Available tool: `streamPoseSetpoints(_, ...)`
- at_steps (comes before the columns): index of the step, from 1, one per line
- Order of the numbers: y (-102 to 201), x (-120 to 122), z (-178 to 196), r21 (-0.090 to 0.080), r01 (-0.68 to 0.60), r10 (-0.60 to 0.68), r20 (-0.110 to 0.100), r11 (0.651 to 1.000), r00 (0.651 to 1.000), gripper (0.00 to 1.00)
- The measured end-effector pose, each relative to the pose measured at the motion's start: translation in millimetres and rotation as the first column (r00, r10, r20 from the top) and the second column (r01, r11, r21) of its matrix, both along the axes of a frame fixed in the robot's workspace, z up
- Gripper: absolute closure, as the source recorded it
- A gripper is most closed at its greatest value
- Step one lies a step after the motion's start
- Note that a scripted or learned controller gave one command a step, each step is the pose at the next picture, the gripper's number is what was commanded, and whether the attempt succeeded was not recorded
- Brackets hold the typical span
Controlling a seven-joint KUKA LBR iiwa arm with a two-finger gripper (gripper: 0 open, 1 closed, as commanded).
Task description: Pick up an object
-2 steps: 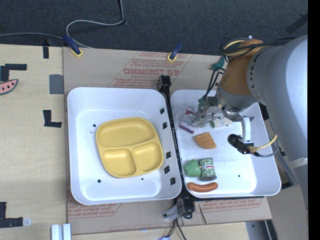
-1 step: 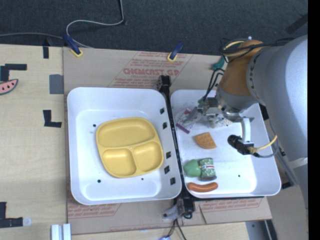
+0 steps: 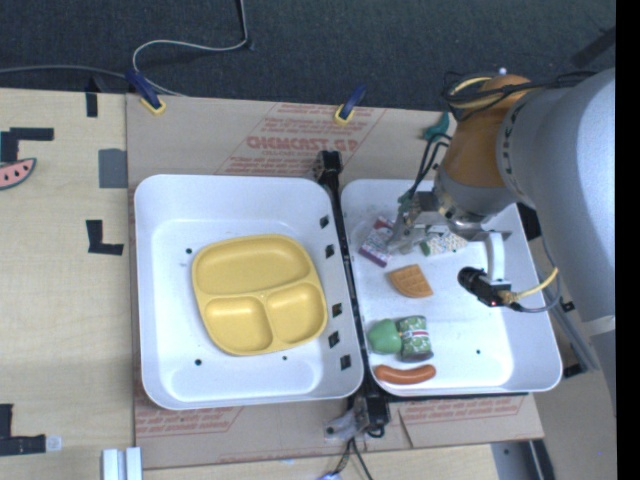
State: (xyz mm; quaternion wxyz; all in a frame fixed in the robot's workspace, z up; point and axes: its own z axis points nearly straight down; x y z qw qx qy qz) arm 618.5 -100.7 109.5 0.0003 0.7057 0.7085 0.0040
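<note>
My gripper (image 3: 402,224) is low over the back of the right bin (image 3: 520,353), under the grey arm with its orange band (image 3: 478,148). Just below and left of it lies a small white and purple packet (image 3: 376,245), touching or nearly touching the gripper's tip. A patterned flat item (image 3: 438,238) lies partly hidden under the wrist. An orange wedge (image 3: 410,281) rests in the middle of the bin. Closer to the front lie a green object with a labelled can (image 3: 400,336) and a red sausage (image 3: 404,373).
The left bin (image 3: 170,218) holds a yellow divided plate (image 3: 260,293). A black divider with clips (image 3: 338,258) runs between the bins. A black cable fitting (image 3: 482,286) hangs from the arm over the right bin. Cardboard and a wooden bench surround the bins.
</note>
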Motion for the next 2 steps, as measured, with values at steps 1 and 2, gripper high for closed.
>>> streamPoseSetpoints(1,-0.1,0.0,-0.1,0.000,0.000,0.000,0.000,1.000,1.000,0.00)
streamPoseSetpoints(2,0.3,-0.1,9.2,0.000,-0.001,0.001,0.000,1.000,1.000,1.00)
